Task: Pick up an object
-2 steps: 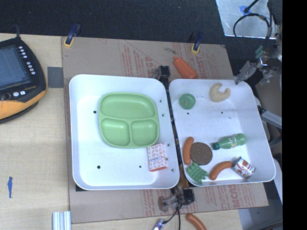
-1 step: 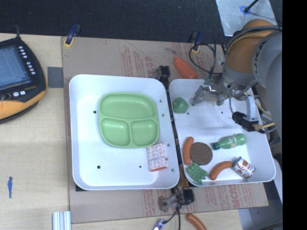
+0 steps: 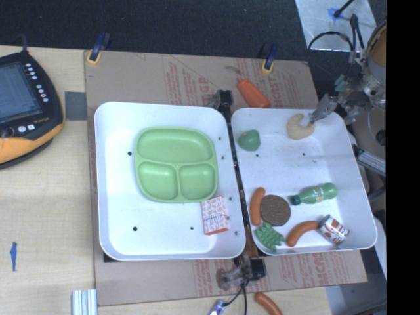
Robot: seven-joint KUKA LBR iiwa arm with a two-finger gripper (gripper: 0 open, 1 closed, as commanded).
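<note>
The right white bin (image 3: 354, 176) holds a beige bun-like piece (image 3: 300, 127), a small green lump (image 3: 249, 139), a green bottle (image 3: 315, 193), a brown round cookie (image 3: 275, 210), two orange sausages (image 3: 257, 205) (image 3: 300, 232), a red and white can (image 3: 333, 229) and a green leafy toy (image 3: 268, 235). My gripper (image 3: 321, 111) reaches in from the upper right. Its tip sits at the right edge of the beige piece, touching or just above it.
The left white bin (image 3: 111, 195) carries a green divided plate (image 3: 176, 163) and a red-and-white packet (image 3: 214, 214). An orange carrot (image 3: 252, 93) lies on the cardboard behind the bins. A teach pendant (image 3: 26, 107) rests at far left. Cables hang at the upper right.
</note>
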